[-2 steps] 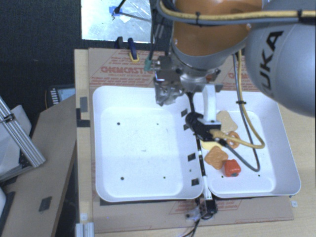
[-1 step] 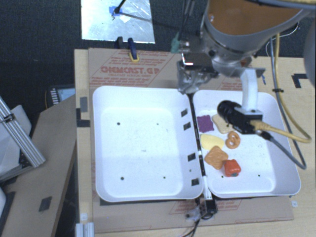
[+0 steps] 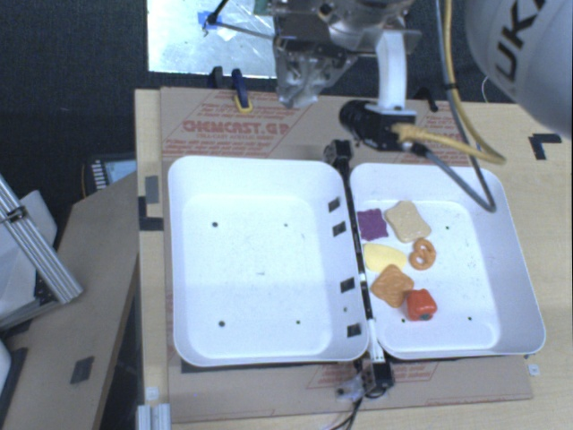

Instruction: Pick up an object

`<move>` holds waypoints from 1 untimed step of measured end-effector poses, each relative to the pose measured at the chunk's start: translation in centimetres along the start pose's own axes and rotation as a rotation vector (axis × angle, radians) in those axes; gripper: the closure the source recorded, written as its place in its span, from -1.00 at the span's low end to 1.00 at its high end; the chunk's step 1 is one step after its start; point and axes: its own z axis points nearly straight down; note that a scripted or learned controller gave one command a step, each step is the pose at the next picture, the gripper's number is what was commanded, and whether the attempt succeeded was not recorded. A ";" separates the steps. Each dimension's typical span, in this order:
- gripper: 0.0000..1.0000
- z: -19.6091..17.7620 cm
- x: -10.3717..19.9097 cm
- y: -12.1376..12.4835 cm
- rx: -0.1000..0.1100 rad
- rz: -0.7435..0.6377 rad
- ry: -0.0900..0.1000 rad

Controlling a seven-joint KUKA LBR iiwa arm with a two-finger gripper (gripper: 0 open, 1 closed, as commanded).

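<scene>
Camera view: gripper (image 3: 299, 86) above bins, grip state unclear; bread slice (image 3: 407, 221) perhaps long-axis diagonal.

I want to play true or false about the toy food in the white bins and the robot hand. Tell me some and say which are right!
1. All the toy food lies in the right bin. True.
2. The red piece sits nearest the bin's front edge. True.
3. The pretzel is in the left bin. False: it lies in the right bin, beside the yellow piece.
4. The gripper is down among the food. False: it hangs above the bench behind the bins.
5. The purple piece lies next to the divider between the bins. True.
</scene>
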 end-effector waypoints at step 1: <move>1.00 -2.0 -3.4 -7.1 0.003 0.004 0.000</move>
